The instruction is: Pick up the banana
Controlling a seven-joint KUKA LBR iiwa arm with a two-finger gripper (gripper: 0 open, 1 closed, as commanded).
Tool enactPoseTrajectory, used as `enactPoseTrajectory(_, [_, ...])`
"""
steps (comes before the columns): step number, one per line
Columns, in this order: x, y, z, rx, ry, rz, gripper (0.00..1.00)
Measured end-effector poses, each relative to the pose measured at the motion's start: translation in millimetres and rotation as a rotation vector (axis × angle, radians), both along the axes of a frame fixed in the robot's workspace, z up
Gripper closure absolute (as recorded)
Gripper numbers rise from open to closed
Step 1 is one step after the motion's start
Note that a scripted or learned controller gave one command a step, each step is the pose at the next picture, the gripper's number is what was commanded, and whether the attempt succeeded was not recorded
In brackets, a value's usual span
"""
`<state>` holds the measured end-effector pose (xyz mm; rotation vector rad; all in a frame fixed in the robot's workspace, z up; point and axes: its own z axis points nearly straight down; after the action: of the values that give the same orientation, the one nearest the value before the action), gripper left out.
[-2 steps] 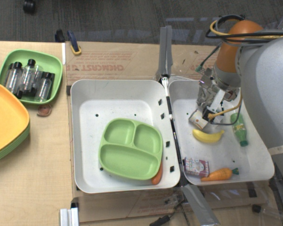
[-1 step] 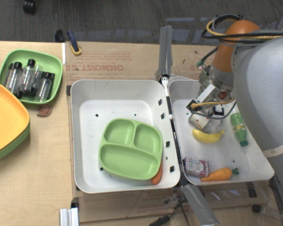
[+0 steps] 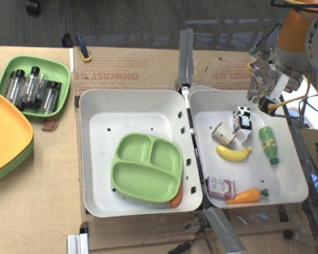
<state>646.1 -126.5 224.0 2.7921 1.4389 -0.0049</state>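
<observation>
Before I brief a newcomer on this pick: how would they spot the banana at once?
Look in the right-hand white bin, near its middle. The banana lies there, just below a small tan carton and left of a green bottle. It is the only yellow, curved item.

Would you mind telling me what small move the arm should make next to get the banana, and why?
Probably shift the gripper toward the camera and a little left, then lower it over the banana. The gripper hangs near the right bin's far edge, apart from the banana, which lies mid-bin just below a small carton, so a careful descent seems wise.
</observation>
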Motion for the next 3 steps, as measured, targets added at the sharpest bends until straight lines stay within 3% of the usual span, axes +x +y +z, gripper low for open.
enactPoseTrajectory(1, [12, -58, -59, 0.002, 0.001, 0.376, 1.0])
enactPoseTrajectory(2, [15, -31, -100, -0.004, -0.011, 0.288, 1.0])
enactPoseTrajectory(3, [19, -10, -104, -0.015, -0.028, 0.123, 1.0])
